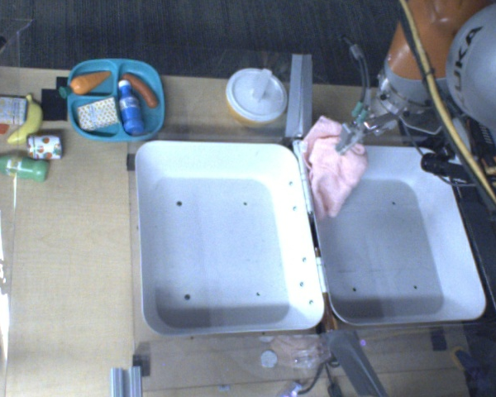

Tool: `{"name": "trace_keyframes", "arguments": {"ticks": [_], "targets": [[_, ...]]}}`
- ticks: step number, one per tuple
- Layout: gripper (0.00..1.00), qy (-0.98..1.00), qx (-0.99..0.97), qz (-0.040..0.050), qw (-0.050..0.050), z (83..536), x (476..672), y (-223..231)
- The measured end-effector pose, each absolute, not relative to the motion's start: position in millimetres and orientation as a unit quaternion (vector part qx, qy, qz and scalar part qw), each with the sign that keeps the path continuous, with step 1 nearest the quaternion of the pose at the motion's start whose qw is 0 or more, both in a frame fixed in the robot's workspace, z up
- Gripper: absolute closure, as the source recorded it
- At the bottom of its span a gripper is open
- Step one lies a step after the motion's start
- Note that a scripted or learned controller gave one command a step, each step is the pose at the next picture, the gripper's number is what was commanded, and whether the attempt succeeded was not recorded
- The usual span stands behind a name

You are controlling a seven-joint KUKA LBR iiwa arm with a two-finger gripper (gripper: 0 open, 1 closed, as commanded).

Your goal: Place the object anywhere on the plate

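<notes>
A pink cloth [332,176] lies bunched at the far left corner of the right bin [413,304], draping over the wall between the bins. My gripper [347,143] reaches in from the right and is shut on the cloth's upper right fold, which bunches up between its fingers. The plate [151,85] is a blue divided dish on the bench beyond the left bin's far left corner. It holds toy food: a carrot, a sausage, a blue bottle and a cracker. The gripper is far to the right of the plate.
The left bin [219,304] sits between the cloth and the plate. A white lidded cup [257,95] stands on the bench behind the bins. Small toys, among them a banana [29,120] and a green bottle [18,167], lie at the far left.
</notes>
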State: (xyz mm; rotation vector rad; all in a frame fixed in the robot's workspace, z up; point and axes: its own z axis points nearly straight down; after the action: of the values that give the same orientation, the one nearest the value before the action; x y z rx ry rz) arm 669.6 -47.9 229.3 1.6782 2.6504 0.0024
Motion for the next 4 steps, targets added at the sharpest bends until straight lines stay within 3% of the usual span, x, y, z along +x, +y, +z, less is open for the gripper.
{"name": "trace_keyframes", "arguments": {"ticks": [1, 4], "targets": [[1.00, 0.846, 0.533, 0.0010, 0.002, 226, 671.0, -46], [1.00, 1.000, -0.001, 0.0014, 0.002, 230, 603.1, 104]]}}
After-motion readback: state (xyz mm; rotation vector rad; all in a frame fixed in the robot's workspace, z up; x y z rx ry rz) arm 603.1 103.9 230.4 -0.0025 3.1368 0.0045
